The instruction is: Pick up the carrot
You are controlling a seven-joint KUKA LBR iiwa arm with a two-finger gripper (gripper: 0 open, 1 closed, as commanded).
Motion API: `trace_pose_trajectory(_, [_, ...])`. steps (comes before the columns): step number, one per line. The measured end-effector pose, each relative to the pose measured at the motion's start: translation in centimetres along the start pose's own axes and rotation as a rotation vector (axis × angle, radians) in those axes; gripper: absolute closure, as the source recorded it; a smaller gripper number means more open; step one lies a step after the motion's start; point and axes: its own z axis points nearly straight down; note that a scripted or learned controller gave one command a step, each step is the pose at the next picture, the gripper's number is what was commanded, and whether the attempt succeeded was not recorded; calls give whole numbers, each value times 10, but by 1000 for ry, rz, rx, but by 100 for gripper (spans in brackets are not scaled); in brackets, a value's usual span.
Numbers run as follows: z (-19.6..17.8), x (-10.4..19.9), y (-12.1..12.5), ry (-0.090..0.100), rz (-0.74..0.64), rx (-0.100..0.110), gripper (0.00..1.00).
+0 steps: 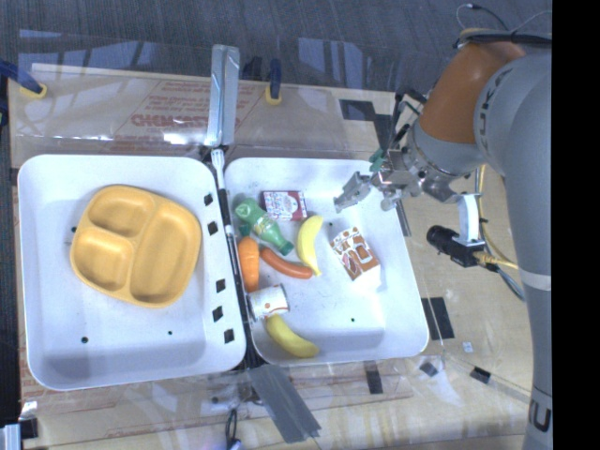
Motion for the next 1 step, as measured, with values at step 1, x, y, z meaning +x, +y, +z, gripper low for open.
trace_pose_trajectory(1, [-78, 97, 10, 0, -18, -2, 0])
